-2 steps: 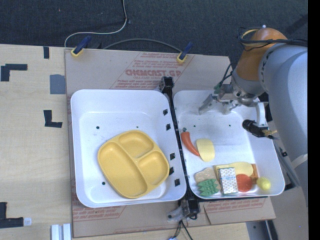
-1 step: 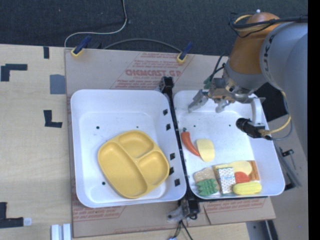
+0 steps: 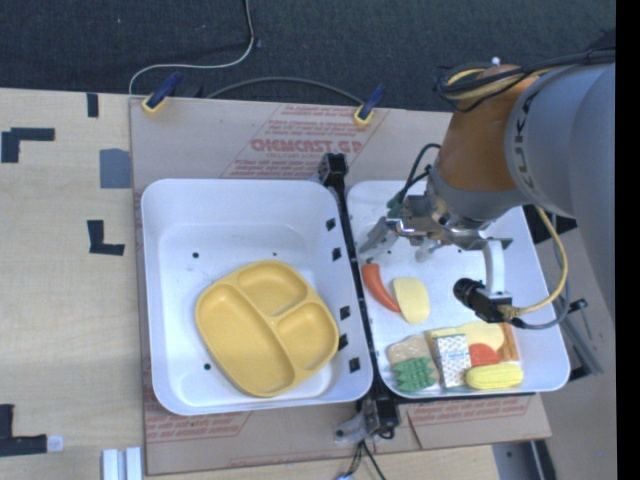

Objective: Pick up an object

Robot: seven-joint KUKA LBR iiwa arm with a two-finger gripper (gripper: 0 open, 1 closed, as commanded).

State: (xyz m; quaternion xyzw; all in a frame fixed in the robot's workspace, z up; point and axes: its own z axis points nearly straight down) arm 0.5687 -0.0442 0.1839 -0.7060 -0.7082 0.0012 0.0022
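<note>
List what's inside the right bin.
The right bin holds a carrot, a pale yellow piece, corn, a green item and other small toy foods. The arm covers its far part.

place: robotics lab | evidence: clamped cardboard sheet, twin white bins, loose cables
</note>
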